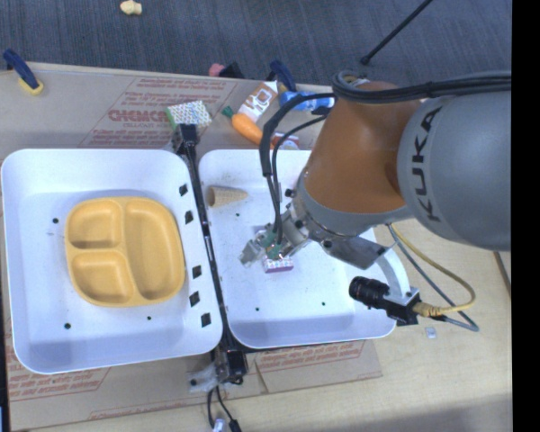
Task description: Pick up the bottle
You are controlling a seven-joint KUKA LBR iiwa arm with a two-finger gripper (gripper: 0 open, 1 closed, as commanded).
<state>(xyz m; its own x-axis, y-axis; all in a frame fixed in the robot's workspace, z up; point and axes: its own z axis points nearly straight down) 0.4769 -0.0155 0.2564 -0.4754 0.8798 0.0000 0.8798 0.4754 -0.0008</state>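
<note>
Left shallow white plastic bin point(27, 241): one yellow three-compartment plate point(124, 248), lying flat. Right shallow white plastic bin point(252, 318): one small tan cone point(225, 196) near its upper left corner. Two-finger gripper point(270, 252) of the grey-and-orange arm point(405, 165): low over the right bin's middle; jaw state cannot be told. White bottle with an orange cap point(252, 111): on the cardboard beyond the right bin's far rim, well apart from the gripper, lying tilted.

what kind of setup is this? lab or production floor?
Most likely a research lab test bench, not production: a KUKA arm over two white bins, which sit on taped-down cardboard held by clamps, with loose cables trailing over carpet.
</note>
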